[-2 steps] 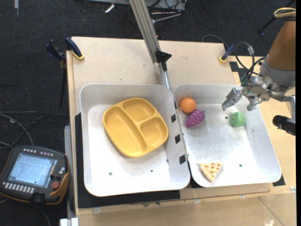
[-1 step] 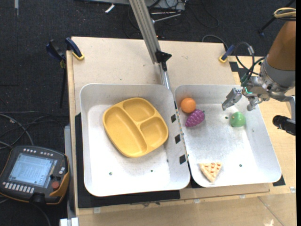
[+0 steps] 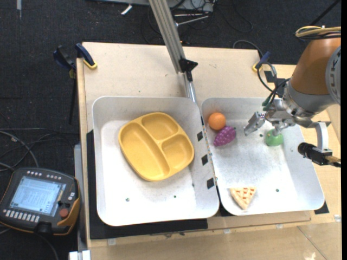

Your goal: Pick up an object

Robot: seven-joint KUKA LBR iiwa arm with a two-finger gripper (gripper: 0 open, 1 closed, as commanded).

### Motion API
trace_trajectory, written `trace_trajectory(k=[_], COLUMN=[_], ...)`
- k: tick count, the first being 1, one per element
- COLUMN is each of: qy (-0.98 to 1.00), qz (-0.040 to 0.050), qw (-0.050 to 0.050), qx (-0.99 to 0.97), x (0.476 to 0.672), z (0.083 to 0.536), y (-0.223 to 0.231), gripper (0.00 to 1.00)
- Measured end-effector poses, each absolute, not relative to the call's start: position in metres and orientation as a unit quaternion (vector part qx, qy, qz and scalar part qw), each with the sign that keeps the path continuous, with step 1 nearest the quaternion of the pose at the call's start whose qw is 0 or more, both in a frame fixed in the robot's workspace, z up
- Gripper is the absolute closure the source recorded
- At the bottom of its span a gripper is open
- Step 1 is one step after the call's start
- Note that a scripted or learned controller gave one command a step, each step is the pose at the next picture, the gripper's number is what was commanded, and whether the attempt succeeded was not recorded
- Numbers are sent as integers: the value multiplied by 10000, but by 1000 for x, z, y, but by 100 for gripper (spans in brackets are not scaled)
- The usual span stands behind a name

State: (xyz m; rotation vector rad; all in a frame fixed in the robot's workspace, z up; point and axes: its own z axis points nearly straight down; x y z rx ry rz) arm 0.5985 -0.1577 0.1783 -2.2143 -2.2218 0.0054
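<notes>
Waffle wedge (image 3: 243, 196) lies low; tool (image 3: 265, 124) over green fruit (image 3: 274, 139) (right bin (image 3: 303, 194)).

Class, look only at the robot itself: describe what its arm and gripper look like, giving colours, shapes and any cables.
The arm is rounded and bulky, with an orange band above a grey wrist. A yellow cable loops over its top. The gripper is a small silver metal unit with two thin fingers; dark cables trail beside it.

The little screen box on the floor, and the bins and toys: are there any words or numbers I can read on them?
None can be read.
Handheld controller: its lit screen and buttons are too small and blurred to read.
Yellow divided plate, orange ball, purple grapes, green toy, pizza slice toy: no writing visible.
</notes>
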Motion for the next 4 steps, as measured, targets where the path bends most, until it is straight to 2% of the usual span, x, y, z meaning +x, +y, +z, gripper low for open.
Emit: trace_trajectory(k=[1, 2, 3, 4], qy=[-7072, -7073, -7073, -7079], qz=[17, 13, 0, -16], qw=[19, 10, -8, -30], qx=[-7070, -7069, -7070, -7063], x=[604, 603, 605, 616], z=[118, 94, 106, 159], y=[-162, -162, -162, -166], gripper=[0, 0, 100, 100])
